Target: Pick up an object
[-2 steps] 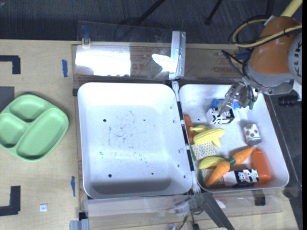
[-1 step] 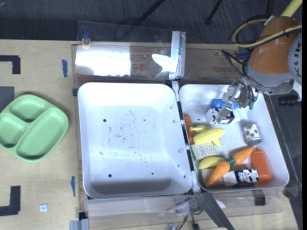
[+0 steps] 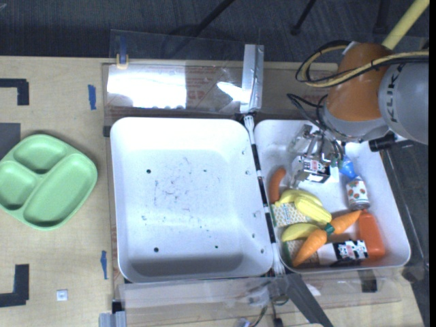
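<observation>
White letters "KU", cut off by the frame edge, stand on the grey arm [image 3: 409,104], right of the fingers.

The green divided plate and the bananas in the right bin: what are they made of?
The green plate looks like moulded plastic: uniform colour, soft sheen, rounded compartments. The bananas are probably plastic toys too, judging by their even yellow and smooth gloss, though real fruit can't be excluded from this view.

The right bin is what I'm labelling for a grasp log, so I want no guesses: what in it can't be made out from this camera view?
- Gripper: its fingers blur into a small labelled item; a grasp cannot be judged.
- Patterned packet: partly covered by the bananas.
- Can: label print too small to read.
- Right bin back corner: hidden by the arm.
</observation>
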Tool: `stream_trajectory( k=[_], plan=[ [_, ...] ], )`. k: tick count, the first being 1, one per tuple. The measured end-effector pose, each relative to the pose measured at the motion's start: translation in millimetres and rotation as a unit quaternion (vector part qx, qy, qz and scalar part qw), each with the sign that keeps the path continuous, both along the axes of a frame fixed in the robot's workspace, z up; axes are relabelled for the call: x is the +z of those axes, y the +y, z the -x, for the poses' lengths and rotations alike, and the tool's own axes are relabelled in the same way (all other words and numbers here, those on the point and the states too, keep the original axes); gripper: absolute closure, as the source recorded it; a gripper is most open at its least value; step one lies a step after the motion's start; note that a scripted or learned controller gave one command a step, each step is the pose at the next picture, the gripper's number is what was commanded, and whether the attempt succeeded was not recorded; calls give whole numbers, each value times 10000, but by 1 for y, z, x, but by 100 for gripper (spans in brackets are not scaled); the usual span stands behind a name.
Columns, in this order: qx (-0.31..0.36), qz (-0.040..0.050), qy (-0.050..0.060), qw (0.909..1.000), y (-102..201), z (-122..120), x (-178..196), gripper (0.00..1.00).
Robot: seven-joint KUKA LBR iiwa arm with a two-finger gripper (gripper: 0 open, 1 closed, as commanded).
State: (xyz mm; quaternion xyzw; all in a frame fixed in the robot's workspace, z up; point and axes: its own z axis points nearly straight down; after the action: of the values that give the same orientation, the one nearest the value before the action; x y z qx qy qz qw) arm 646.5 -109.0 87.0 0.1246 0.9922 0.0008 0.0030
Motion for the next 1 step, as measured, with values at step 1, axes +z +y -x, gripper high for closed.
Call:
stream_trajectory(
  k=[1],
  plan=[
    [-12,-8,-48,10000,0,-2,13,100]
  ],
)
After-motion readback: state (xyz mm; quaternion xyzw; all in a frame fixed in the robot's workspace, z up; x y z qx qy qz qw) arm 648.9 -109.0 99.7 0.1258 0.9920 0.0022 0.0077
